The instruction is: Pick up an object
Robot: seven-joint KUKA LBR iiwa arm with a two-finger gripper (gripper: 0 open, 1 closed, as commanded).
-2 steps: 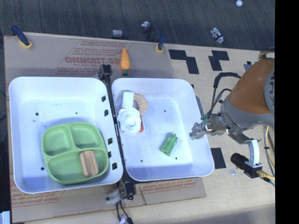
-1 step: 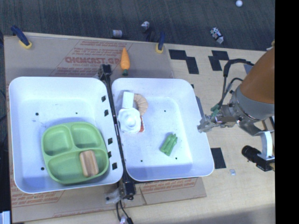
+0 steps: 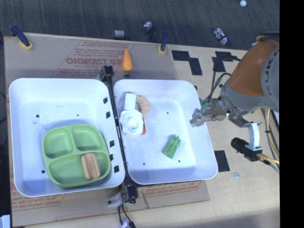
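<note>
Fig. — Overhead slant view of bench w/ two white bins. The gripper (image 3: pixel 195 118) sits at the right rim of the right bin (image 3: pixel 156 172), at roughly mid-height of that wall, carried by the grey arm w/ orange band (image 3: pixel 251 75) reaching in from the right. Whether the jaws are apart or together cannot be told at this res.; nothing is seen between them, so no hold is claimed.

Nearest candidate obj.: the green piece (image 3: pixel 171 147), lying on the right bin's floor, below and to the left of the gripper in this view — near it, not touching, well clear of the bin walls. Its long axis runs on a diagonal, upper-right to lower-left. Judgement: a grasp would want the jaws closing across that axis, i.e. the wrist turned to suit before descent.

Further off, at the same bin's left wall: a white bottle-like item (image 3: pixel 132 121) crowded against a tan rounded item (image 3: pixel 144 105), touching or nearly so; a harder pick, likely.

Left bin (image 3: pixel 23 99) holds a green divided tray (image 3: pixel 61 144) w/ a tan bun-like piece (image 3: pixel 90 166) in its lower-right compartment — farthest from the gripper. An orange carrot-shaped toy (image 3: pixel 127 60) lies outside the bins, on the cardboard above them.

Task stage, as judged: approach; pick not yet made.
</note>
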